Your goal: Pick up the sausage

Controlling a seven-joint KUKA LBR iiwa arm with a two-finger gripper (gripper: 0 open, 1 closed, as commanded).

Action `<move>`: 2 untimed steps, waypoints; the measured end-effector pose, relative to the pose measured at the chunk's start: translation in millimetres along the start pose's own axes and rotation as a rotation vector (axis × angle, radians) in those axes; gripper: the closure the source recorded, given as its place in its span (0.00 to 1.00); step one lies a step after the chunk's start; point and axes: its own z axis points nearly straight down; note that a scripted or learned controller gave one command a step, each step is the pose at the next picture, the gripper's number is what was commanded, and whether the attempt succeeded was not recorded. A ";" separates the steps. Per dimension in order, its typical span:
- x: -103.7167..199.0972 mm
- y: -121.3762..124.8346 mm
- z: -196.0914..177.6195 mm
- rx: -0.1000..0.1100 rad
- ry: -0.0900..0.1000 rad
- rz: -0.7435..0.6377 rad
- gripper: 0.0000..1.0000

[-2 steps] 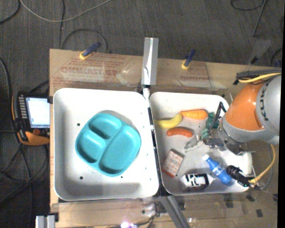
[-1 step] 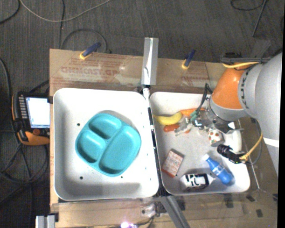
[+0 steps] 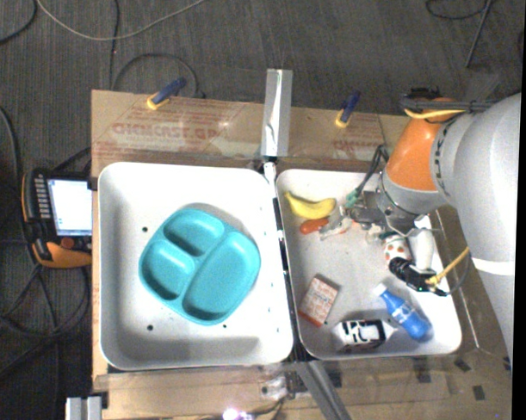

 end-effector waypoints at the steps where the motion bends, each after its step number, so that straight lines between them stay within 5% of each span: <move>1: 32.1 38.4 1.0 0.011 -0.004 0.103 0.00; 2: 32.1 38.7 -9.3 0.012 -0.009 0.101 1.00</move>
